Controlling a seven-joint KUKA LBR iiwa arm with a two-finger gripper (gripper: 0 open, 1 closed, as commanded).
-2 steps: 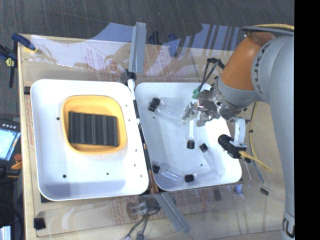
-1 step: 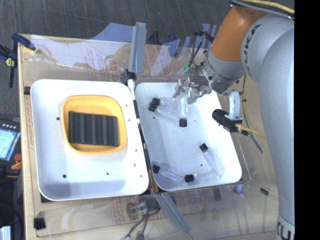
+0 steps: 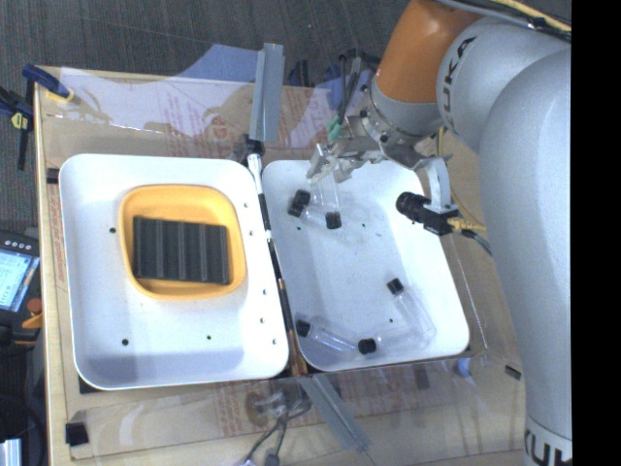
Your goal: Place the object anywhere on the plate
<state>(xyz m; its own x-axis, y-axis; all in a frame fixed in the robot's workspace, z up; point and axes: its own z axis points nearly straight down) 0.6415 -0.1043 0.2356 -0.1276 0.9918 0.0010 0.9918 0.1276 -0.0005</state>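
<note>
A yellow plate [image 3: 180,200] lies in the left white bin [image 3: 87,328], with a dark ridged block [image 3: 181,250] on it. In the right white bin [image 3: 340,270], two clear tubes with black caps rest near the front: one [image 3: 411,309] at the right and one [image 3: 335,339] along the front wall. My gripper [image 3: 320,194] hangs over the far left part of the right bin, low over its floor. Two small black pieces [image 3: 333,220] sit just under it, joined by something clear. Whether they belong to a tube or to the gripper is unclear. The arm's grey body hides the bin's right side.
A grey metal bar [image 3: 265,90] runs up from the gap between the bins. A black plug with a yellow cable [image 3: 423,209] hangs off the wrist over the right bin. A small screen [image 3: 14,275] sits at the left edge of the bench.
</note>
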